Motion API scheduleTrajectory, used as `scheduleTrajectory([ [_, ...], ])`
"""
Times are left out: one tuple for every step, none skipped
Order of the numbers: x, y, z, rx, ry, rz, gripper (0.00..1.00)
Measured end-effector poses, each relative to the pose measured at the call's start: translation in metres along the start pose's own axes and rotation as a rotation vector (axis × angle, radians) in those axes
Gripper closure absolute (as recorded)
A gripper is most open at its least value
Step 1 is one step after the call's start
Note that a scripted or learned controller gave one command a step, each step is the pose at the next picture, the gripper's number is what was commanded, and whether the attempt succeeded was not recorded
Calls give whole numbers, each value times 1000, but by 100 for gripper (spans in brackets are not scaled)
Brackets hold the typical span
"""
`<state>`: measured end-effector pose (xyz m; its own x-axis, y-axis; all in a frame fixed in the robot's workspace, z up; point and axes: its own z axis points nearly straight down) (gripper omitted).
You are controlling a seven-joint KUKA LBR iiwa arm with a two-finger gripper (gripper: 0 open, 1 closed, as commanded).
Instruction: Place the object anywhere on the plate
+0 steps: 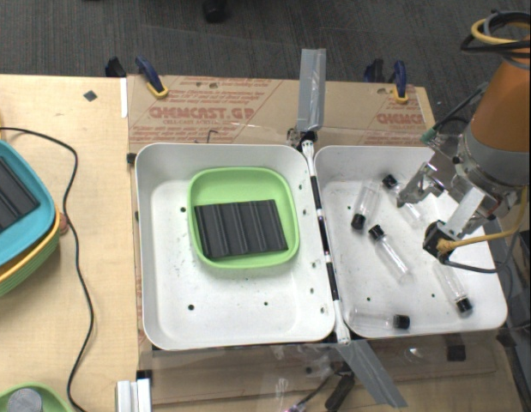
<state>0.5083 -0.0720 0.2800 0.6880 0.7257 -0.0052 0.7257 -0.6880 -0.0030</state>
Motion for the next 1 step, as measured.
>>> scheduleTrajectory([
  [-29,10,-7,-1,0,101,0],
])
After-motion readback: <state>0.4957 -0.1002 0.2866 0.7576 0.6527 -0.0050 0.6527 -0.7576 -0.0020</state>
